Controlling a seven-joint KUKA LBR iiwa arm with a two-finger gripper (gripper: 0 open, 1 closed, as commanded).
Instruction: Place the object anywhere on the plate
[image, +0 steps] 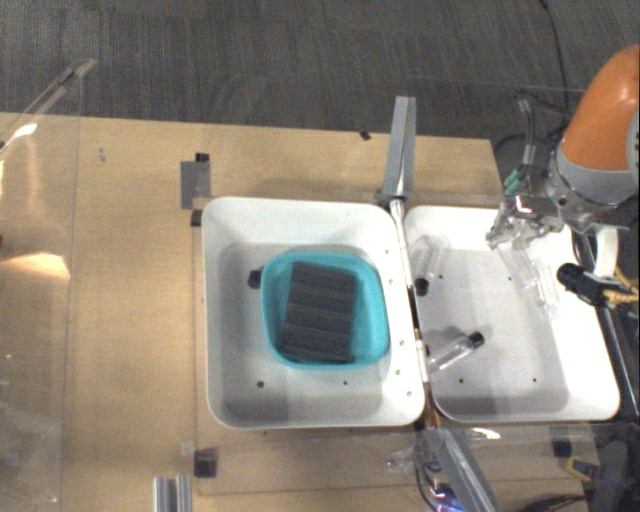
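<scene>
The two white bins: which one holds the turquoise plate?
The left bin holds the turquoise plate, with a dark ribbed block lying on it. The right bin has a clear tube with a black cap instead.

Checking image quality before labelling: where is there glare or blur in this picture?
Camera view: bright glare patches on the wooden bench at left; clear plastic tubes in the right white bin are faint and hard to trace; the teal plate and dark ridged block look sharp.

Block (319, 311) on plate (372, 330), left bin (225, 330); tube (455, 348) in right bin (575, 385).
</scene>
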